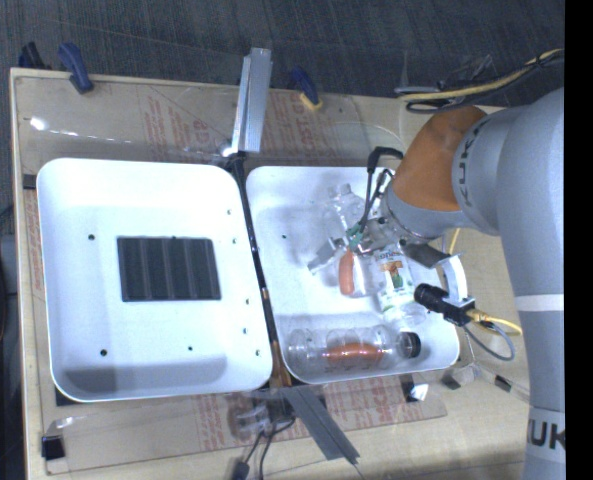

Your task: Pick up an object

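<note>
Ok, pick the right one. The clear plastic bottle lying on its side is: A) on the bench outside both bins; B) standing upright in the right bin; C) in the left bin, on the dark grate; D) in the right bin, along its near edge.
D: the clear bottle lies on its side along the near edge of the right bin, below the gripper.

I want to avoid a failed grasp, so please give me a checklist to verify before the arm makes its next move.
1. Gripper is over the right bin: ok.
2. An orange object lies just below the gripper: ok.
3. Object between the fingers: cannot tell, clutter hides them.
4. Clear bottle lies apart along the bin's near wall: ok.
5. White bottle crowds the orange object: not ok.
6. Left bin is away from the arm: ok.
</note>
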